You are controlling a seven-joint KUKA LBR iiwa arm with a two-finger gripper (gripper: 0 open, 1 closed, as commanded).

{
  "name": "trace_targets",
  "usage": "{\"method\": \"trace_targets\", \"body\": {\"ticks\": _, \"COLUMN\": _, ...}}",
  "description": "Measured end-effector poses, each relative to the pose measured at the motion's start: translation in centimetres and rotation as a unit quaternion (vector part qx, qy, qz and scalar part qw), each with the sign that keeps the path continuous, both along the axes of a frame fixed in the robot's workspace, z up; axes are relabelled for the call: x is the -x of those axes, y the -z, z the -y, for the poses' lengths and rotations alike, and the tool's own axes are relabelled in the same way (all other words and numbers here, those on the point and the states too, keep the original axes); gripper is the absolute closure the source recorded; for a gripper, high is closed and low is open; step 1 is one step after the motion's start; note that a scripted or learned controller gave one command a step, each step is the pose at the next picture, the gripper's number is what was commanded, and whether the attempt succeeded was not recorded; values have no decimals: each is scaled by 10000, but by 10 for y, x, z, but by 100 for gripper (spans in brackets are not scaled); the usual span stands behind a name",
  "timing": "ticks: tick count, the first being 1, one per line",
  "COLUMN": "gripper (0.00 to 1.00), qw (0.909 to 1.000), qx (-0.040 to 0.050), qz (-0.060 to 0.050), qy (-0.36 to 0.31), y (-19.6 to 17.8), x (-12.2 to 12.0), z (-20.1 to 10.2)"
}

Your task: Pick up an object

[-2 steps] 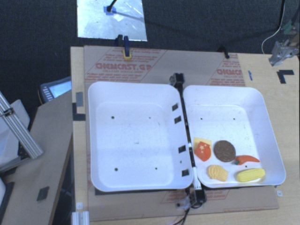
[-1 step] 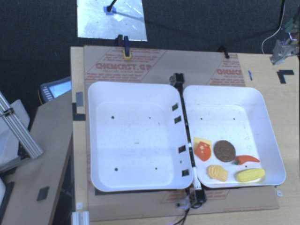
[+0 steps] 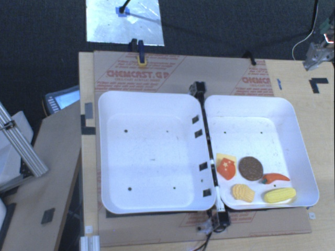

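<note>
counter (image 3: 63,140): carrying a printed cardboard sheet (image 3: 172,69), which seems to be acting as a pad so the two bins are sitting level and not sliding.
left bin (image 3: 107,156): lying on the cardboard, touching the right bin along the middle seam; its white floor is showing a few small dark dots.
right bin (image 3: 293,124): holding all five toy foods, which are crowding into the near end while the far end is lying bare.
silvery sheet (image 3: 104,20): lying on the dark floor beyond the counter, well apart from the bins and playing no part in the pick.
brown disc (image 3: 251,168): lying flat in the middle of the cluster, just beside the wedge and nearly touching the pepper; flat and wide, so probably offering a poor pinch.
toy corn cob (image 3: 279,195): resting against the near wall, near the right corner; the wall is likely limiting the approach from that side.
red and yellow wedge (image 3: 226,166): sitting close to the seam-side wall, leftmost of the group.
yellow ridged piece (image 3: 243,193): sitting between the wedge and the corn, near the front wall; what it is cannot be told.
red chili pepper (image 3: 276,178): lying thin and curved between the disc and the corn.
black clips (image 3: 201,135): spacing along the seam, apparently pinning the bins together.
gripper state: cannot tell how it is standing or whether it is holding anything; every object is lying loose in the right bin.
task progress: judging by this, no pick is under way yet.
</note>
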State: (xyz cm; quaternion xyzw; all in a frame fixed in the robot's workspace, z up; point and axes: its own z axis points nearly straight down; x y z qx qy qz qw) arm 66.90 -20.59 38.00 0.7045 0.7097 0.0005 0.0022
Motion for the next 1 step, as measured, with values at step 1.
{"method": "trace_targets", "body": {"ticks": 1, "gripper": 100, "qw": 10000, "qx": 1, "qz": 1, "qy": 1, "y": -6, "x": 0, "z": 0}}
